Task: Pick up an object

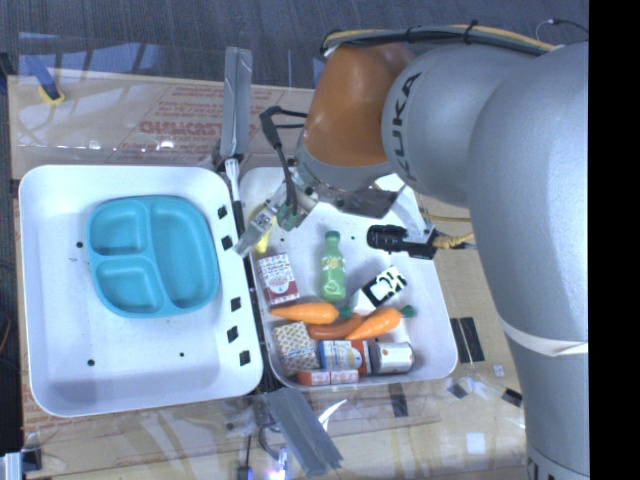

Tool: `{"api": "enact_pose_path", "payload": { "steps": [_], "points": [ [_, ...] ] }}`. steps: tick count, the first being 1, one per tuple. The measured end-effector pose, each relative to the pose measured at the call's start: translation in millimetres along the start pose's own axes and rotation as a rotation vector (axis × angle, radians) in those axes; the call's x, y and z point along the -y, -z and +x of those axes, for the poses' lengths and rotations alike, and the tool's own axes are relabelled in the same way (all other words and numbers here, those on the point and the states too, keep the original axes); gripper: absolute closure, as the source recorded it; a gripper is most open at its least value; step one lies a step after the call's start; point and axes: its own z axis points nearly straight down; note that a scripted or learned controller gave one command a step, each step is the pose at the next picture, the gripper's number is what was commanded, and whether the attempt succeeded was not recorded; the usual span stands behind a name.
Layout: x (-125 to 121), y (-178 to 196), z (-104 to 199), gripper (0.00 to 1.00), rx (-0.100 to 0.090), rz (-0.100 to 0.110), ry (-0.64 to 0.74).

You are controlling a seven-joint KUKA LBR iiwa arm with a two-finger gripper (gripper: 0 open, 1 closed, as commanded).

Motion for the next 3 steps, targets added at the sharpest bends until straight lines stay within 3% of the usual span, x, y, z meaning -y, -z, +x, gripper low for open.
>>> {"api": "enact_pose_path", "payload": {
  "steps": [1, 2, 3],
  "points": [
    [-63, 20, -13, 0.0, 0.001, -0.001, -0.017],
    [-16, -1, 50, 0.0, -0.002, 0.001, 0.168],
    [-49, -81, 108, 0.0, 0.003, -0.007, 0.204]
  ]
}}
